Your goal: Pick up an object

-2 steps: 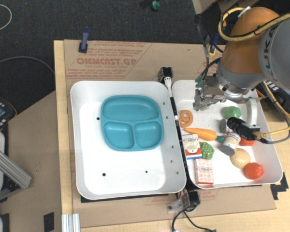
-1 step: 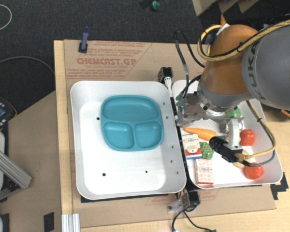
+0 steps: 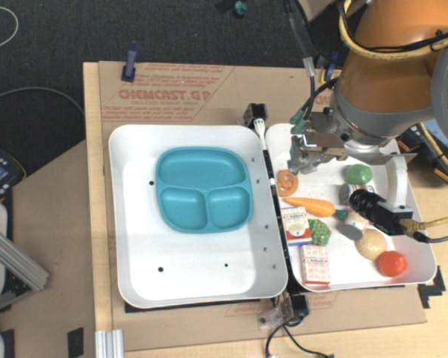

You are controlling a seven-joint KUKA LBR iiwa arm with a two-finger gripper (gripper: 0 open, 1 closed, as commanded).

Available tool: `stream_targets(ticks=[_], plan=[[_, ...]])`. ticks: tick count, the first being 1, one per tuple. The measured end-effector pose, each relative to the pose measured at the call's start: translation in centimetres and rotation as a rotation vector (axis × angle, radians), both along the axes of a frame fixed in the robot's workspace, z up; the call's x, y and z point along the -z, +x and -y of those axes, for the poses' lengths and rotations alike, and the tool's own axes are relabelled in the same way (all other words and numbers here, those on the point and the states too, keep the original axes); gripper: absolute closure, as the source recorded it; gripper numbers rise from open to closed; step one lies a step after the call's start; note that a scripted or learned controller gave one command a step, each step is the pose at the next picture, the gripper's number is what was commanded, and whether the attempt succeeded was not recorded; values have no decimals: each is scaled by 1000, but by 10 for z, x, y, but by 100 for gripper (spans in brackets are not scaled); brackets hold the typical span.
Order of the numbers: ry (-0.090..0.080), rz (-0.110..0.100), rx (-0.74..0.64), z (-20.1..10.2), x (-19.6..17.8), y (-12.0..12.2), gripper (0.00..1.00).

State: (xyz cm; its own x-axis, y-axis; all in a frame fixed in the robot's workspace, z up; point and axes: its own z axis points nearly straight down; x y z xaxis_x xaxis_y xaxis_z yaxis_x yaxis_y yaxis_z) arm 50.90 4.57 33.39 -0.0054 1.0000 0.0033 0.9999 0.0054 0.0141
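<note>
The arm (image 3: 394,58) reaches in from the upper right of the frame, and its jaws hang over the upper left part of the right bin (image 3: 358,276). From this angle I cannot tell whether they are apart or together; nothing shows between them. Just below them lies an orange ring (image 3: 287,183), with a carrot (image 3: 310,206) beneath it. A green piece (image 3: 358,174) sits to the right. Lower in the bin are a broccoli (image 3: 321,232), a red-and-white box (image 3: 315,265), a potato (image 3: 371,242) and a tomato (image 3: 391,263). The left bin (image 3: 134,226) on the desk (image 3: 97,237) holds a teal divided plate (image 3: 203,188).
</note>
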Motion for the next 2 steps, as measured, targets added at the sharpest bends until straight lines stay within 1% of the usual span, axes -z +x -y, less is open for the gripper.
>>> stream_targets(ticks=[1, 2], plan=[[-2, -22, 2, -36, 50, -32, 100], [2, 8, 3, -38, -141, -28, 100]])
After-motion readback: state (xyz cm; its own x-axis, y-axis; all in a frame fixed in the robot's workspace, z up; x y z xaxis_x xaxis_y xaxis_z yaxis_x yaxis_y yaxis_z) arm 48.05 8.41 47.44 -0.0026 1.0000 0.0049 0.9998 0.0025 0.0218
